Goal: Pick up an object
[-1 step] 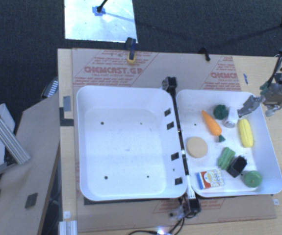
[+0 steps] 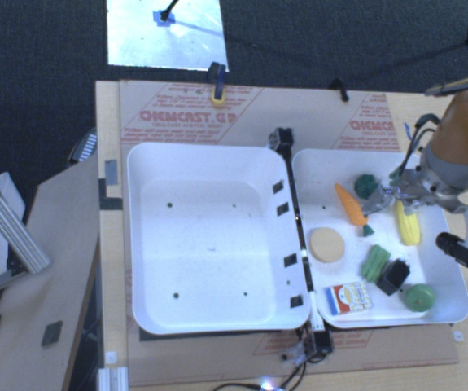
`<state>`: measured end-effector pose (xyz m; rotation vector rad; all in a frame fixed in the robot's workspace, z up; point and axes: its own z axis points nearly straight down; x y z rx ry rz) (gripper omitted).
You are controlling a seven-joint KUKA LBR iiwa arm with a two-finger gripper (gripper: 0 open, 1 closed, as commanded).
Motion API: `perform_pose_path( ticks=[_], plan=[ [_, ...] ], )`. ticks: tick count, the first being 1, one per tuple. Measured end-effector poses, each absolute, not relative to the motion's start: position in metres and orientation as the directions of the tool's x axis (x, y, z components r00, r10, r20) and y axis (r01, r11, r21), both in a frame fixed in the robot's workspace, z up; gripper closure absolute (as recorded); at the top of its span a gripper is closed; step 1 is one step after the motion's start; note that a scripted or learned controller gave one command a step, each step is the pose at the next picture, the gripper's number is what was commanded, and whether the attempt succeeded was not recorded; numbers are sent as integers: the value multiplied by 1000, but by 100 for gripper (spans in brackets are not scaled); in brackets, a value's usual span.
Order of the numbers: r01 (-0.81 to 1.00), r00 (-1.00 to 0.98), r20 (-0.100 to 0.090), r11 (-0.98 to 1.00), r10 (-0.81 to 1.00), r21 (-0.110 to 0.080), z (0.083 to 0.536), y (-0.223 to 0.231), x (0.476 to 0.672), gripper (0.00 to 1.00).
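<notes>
**Hand low over the crowded right bin, grip unclear**

Closest to me, along the near rim of the right bin [image 2: 453,312], sit a green ball [image 2: 418,297] in the corner and a small printed card or packet [image 2: 348,297], its print too small to read. Just behind them lie a black block [image 2: 393,276] touching a green ridged piece [image 2: 374,261], and a flat tan disc [image 2: 327,244] near the divider.

Further back an orange carrot [image 2: 350,204] lies on a slant, with a dark green round thing [image 2: 366,186] just beyond its top. A yellow corn-like piece [image 2: 408,223] lies lengthwise toward the right wall, its upper end tucked under the arm.

The hand [image 2: 396,190] hangs over that back stretch, between the dark green thing and the yellow piece. Its metal parts blur together, perhaps touching the yellow piece; I cannot tell how wide it stands or whether it grips anything. The arm [image 2: 461,141] above it is cut off at the right edge.

The left bin [image 2: 209,157] offers wide open floor. The tabletop [image 2: 250,108] beyond carries red lettering and a yellow-and-blue clamp [image 2: 216,84].
</notes>
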<state>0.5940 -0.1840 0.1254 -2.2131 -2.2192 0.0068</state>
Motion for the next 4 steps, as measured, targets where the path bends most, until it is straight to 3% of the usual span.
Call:
perform_pose_path(
  ticks=[1,2,3,4],
  plan=[
    [1000,-6,-3,6,1000,7,118,-207,656,0],
    [1000,-2,0,2,1000,0,83,-206,634,0],
    [1000,-7,-7,7,1000,21,237,-207,673,0],
    [1000,-3,-3,3,1000,11,116,-178,671,0]
  ],
)
